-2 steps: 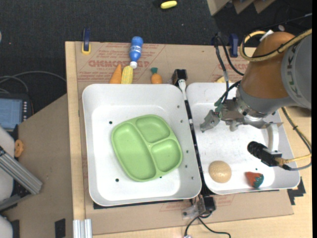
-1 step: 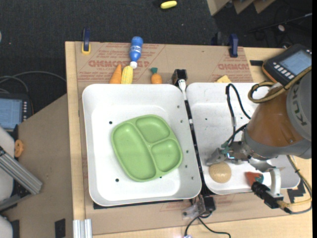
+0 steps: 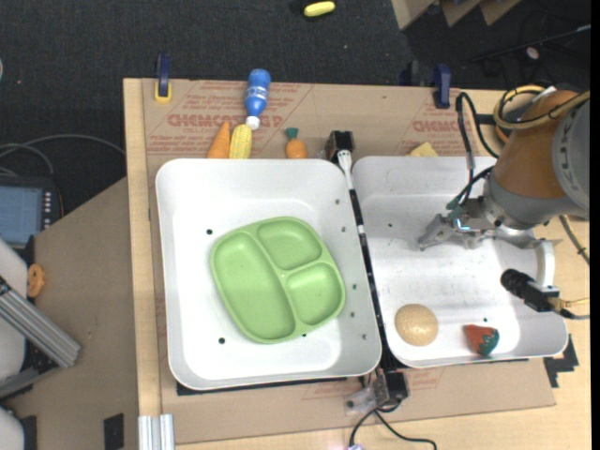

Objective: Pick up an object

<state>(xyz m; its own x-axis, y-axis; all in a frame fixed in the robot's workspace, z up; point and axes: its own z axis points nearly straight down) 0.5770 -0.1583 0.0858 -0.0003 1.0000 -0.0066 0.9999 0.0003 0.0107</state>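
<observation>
Here, in the camera view, the arm reaches in from the right and the end effector hangs low over the upper middle of the right bin. Its fingers are apart, splayed toward the left, with nothing between them.

Two candidate objects lie in the same bin, both along its near edge. The ball, tan and round, sits below and slightly left of the end effector, near but not touching. The strawberry, red with a green cap, lies below and slightly right, just beside the bin's near rim.

The ball is the nearer target, and being round it has no long axis to align with. The coming move is judged to be a travel toward the near edge, then a descent.

The left bin holds a green plate, well apart from the end effector.
</observation>
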